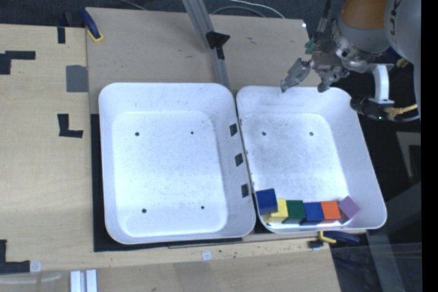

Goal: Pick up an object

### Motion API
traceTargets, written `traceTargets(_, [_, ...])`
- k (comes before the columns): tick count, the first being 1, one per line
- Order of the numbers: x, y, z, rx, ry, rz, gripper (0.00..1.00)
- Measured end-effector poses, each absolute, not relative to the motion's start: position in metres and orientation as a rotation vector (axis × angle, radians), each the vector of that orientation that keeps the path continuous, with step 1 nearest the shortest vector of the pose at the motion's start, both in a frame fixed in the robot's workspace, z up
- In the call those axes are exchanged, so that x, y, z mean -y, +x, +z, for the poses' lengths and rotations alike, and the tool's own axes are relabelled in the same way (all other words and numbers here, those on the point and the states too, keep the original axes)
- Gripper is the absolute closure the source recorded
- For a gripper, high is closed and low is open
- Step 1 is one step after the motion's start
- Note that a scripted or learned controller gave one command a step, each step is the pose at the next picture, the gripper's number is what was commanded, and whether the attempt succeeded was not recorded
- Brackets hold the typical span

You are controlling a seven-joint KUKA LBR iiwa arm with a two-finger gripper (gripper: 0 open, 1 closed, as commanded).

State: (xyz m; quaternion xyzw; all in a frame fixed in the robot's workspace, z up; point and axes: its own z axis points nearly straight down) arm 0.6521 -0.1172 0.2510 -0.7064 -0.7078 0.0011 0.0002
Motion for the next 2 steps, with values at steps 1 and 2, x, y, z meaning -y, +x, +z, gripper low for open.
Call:
traceTargets(1, [0.054, 0.623, 0.202, 2.222, -2.21, 0.006, 0.0])
traceTargets(2, [-0.032, 0.639, 0.235, 2.231, -2.209, -0.005, 0.0])
